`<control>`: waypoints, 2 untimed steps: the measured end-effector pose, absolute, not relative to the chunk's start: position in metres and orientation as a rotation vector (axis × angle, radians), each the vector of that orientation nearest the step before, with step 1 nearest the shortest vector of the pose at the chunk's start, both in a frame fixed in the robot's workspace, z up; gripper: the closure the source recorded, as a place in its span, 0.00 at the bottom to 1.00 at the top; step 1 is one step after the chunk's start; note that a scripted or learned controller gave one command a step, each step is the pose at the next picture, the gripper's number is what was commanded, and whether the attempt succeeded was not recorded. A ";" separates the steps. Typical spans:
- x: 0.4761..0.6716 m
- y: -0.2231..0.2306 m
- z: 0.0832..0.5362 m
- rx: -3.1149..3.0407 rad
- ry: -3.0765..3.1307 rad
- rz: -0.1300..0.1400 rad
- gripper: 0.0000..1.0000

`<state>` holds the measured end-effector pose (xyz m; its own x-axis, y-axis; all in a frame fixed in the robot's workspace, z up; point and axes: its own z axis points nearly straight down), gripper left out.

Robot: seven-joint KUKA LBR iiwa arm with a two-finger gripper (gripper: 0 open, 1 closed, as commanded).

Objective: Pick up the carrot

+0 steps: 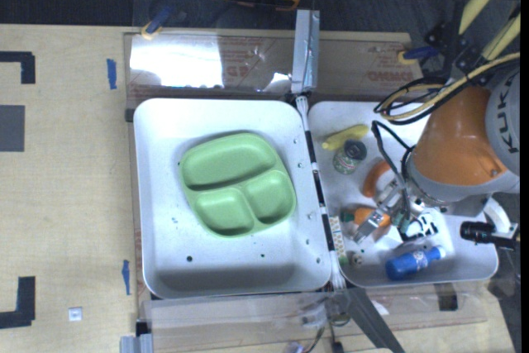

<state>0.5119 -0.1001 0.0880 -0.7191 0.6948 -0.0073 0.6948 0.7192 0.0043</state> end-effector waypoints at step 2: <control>0.601 -0.063 0.185 1.377 2.820 0.002 1.00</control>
